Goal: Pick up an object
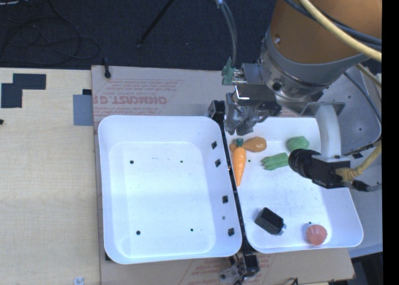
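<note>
The gripper (240, 126) hangs low over the far left corner of the right bin (349, 234), just above the top of the toy carrot (238, 164) and beside an orange-yellow rounded toy (255, 145). Whether it is wide or narrow cannot be told from this slant. The carrot lies along the bin's left wall, so a good grasp probably means closing across its thick end and descending clear of the wall. A green toy (275, 161), a black block (270, 221) and a pink ball (316, 234) lie well apart, out of the way
</note>
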Robot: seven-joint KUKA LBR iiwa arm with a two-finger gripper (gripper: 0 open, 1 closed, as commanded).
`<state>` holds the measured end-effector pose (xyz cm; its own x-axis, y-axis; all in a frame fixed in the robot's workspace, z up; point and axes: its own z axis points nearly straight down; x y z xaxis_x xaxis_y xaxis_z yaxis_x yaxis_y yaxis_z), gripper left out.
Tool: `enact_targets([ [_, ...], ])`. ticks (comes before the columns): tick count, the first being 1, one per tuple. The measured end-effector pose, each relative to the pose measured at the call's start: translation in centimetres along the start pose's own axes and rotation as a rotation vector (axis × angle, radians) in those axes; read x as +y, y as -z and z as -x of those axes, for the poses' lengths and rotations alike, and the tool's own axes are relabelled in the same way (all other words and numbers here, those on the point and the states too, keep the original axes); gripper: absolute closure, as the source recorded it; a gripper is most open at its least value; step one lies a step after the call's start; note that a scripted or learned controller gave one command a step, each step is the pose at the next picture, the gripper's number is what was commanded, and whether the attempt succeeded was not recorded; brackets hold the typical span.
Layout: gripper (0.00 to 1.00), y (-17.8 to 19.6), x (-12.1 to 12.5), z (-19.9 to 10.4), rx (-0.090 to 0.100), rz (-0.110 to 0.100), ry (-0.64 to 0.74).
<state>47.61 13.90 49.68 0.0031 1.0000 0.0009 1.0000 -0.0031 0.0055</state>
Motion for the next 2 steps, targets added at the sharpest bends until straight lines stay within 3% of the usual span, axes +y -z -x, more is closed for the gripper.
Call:
enact_targets([
  [1, 1.0, 4.3, 0.4, -7.5, 0.001, -0.004, 0.01],
  [2, 1.0, 2.4, 7.7, -10.7, -0.003, -0.008, 0.004],
])
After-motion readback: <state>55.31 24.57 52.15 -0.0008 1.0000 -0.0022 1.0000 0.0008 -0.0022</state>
